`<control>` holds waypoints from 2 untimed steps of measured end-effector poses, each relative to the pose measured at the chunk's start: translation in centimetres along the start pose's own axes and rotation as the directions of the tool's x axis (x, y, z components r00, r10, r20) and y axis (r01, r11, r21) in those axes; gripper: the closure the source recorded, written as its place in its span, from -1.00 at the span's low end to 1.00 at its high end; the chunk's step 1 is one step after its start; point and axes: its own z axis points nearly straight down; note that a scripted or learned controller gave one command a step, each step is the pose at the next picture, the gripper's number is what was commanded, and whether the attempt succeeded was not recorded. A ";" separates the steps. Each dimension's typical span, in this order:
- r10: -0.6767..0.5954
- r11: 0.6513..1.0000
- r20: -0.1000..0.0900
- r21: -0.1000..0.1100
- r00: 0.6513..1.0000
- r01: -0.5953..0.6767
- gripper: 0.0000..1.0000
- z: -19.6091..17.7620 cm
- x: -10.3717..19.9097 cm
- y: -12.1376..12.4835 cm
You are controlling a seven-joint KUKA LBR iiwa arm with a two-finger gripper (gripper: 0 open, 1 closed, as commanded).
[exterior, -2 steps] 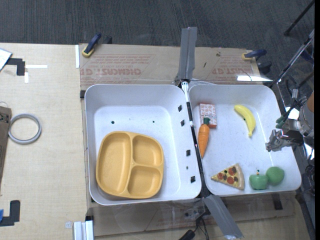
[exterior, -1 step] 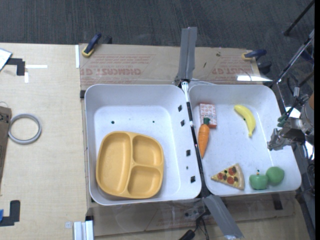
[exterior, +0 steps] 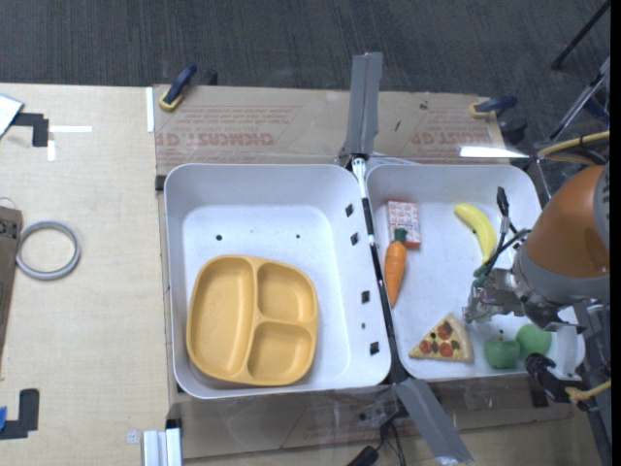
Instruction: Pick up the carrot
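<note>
— Two white bins sit side by side, and the small orange toy carrot with a green top (exterior: 395, 268) lies in the right white bin (exterior: 437, 187), close against its left wall. Where is the gripper (exterior: 482, 302)?

— It hangs low over the right side of the same bin, well apart from the carrot. I cannot tell if its fingers are open or closed; they are too small and dark.

— What can go wrong, you think?

— The carrot is just beside the wall, so one finger may hit the rim, or push the carrot away instead of closing around it. Also the red and white box (exterior: 404, 223) nearly touches its green top.

— And the other things?

— A yellow toy banana (exterior: 475, 228), a toy pizza slice (exterior: 442, 341) and a round green toy (exterior: 502, 352) share that bin. The left white bin (exterior: 262, 192) holds a yellow divided plastic plate (exterior: 254, 319) with nothing in its compartments.
</note>
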 end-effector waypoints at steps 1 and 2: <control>0.066 0.998 0.000 0.003 0.998 -0.066 1.00 0.1 5.2 -0.9; 0.067 0.998 0.000 0.003 0.998 -0.067 -1.00 0.1 5.2 -0.9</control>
